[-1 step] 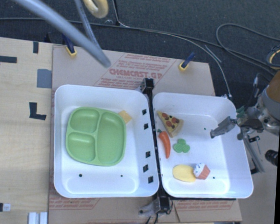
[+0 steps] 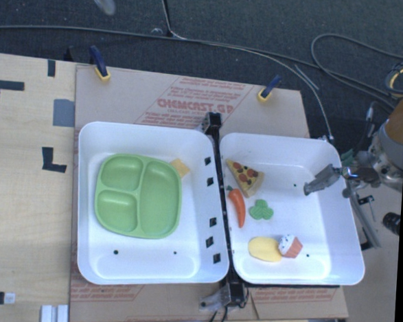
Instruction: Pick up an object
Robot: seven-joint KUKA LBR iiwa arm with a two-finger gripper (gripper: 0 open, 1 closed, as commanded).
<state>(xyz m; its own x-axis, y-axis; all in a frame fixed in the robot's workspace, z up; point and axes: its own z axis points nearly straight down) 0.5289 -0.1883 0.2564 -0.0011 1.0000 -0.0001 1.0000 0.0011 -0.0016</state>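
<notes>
One fixed overhead cam, slanted down, both bins (image 2: pixel 83 183).

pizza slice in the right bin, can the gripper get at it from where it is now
Probably yes. The pizza slice lies flat and uncovered, and the gripper hangs over the same bin's right side with bare floor between them. The carrot sits close below it.

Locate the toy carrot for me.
The toy carrot lies in the right bin, close to its left wall, just below the pizza slice and left of the green broccoli piece.
</notes>
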